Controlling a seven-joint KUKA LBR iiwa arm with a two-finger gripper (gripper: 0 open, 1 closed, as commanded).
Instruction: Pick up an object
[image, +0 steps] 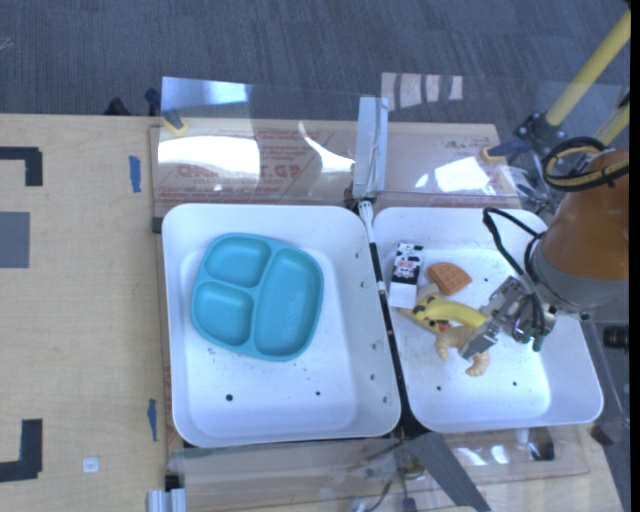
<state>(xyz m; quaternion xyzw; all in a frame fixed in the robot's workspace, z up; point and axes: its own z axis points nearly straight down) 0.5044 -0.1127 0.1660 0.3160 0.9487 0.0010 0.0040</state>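
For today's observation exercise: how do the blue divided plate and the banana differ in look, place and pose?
The blue divided plate is broad, rounded and split into three compartments; the banana is slim, curved and yellow. The plate lies alone in the left bin; the banana lies in the right bin among other small items. The plate sits far from the gripper; the banana lies right beside it. Both rest flat on a white bin floor.

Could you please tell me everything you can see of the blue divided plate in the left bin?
The blue plate is a rounded, glossy tray that looks like plastic, light turquoise throughout. Raised ridges split it into three compartments: two smaller ones on its left and one long one on its right. It lies flat and upright on the floor of the left bin, turned slightly askew, nearer the far side. The compartments look bare.
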